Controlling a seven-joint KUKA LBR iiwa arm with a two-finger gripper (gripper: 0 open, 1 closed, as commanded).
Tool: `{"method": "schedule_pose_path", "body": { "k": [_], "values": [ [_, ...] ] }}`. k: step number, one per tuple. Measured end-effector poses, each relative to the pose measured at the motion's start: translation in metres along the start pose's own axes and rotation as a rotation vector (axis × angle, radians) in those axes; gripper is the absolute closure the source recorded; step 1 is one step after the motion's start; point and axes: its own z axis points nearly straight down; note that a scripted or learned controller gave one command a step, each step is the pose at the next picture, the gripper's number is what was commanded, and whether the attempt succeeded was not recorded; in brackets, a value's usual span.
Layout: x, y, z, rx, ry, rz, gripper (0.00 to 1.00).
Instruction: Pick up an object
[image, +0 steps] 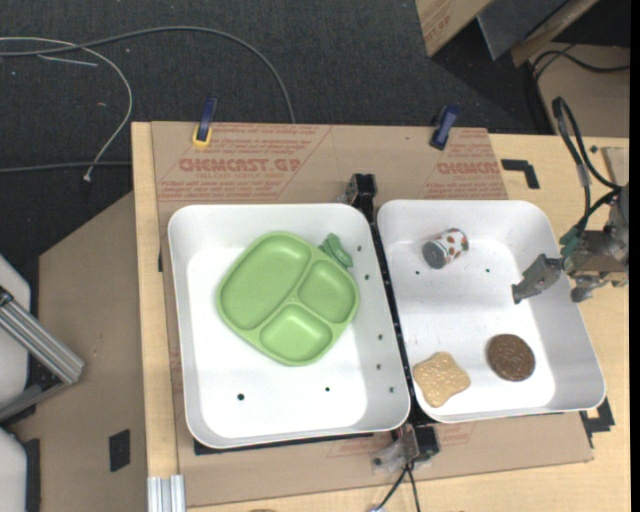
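At the right edge of the bench, the gripper (560, 278) hangs over the right rim of the right-hand bin (470, 215), its two dark fingers spread apart, one finger (535, 278) reaching in over the bin's white floor and the other near the rim; nothing sits between them, so it holds no object; only a little of the wrist hardware shows behind it, with cables running up from it toward the top right. Inside that same bin, a brown round cookie-like disc (511, 357) lies flat near the front right corner, below the gripper and apart from it; just to its left lies a tan cracker-shaped piece (441, 379), near the front left corner, close to the disc but not touching it; a small cup-like toy with red spots (445, 248) lies tipped on its side toward the back of the bin, well apart from the fingers. Beside it, the left-hand bin (200, 380) holds a green three-compartment plate (288, 298), set at a slant, with a small darker green item (337, 250) touching its upper right edge; two blue clamps (205, 120) grip the back edge of the cardboard under both bins.
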Motion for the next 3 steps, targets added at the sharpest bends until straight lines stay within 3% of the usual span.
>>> {"method": "schedule_pose_path", "body": {
  "k": [1,3],
  "values": [
    [0.0,0.002,-0.005,-0.011,-0.003,-0.003,0.0],
    [0.0,-0.004,0.099,-0.005,0.0,-0.002,0.0]
  ]
}}
